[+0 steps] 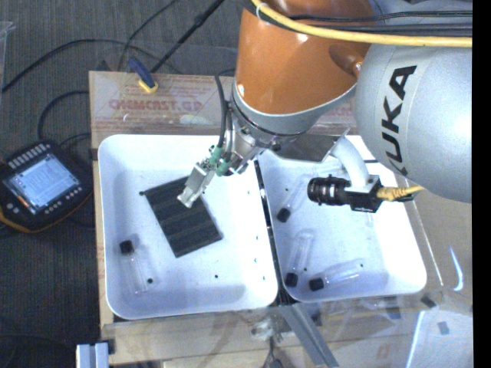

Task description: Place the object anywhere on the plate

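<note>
we see the gripper (pixel 192 190) hanging low over the upper edge of the dark ribbed plate (pixel 184 222) in the left bin (pixel 115 282), well placed for a drop there. we cannot tell how it is set, nor which thing is the object; clear tubes (pixel 299 253) lie in the right bin (pixel 406 274).
</note>
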### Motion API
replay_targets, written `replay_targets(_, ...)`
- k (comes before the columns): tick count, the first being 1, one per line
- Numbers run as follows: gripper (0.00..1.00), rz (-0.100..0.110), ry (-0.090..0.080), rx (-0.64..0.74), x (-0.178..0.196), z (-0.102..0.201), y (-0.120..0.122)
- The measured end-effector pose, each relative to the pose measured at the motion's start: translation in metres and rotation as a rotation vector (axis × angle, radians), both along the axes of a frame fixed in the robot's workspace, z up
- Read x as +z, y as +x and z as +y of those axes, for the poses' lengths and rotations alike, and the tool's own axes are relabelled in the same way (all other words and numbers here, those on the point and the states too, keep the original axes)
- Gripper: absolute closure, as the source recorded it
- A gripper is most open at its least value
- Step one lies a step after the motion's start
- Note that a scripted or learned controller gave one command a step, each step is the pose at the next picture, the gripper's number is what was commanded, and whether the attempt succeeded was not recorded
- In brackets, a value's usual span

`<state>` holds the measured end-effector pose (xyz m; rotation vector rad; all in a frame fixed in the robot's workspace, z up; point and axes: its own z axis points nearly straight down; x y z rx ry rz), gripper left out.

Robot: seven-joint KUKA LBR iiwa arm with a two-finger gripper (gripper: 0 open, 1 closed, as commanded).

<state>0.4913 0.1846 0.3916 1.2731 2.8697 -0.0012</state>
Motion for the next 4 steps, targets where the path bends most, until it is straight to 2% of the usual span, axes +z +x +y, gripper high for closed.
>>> replay_targets(4,0.0,0.0,0.0,0.0,0.0,0.0,0.0)
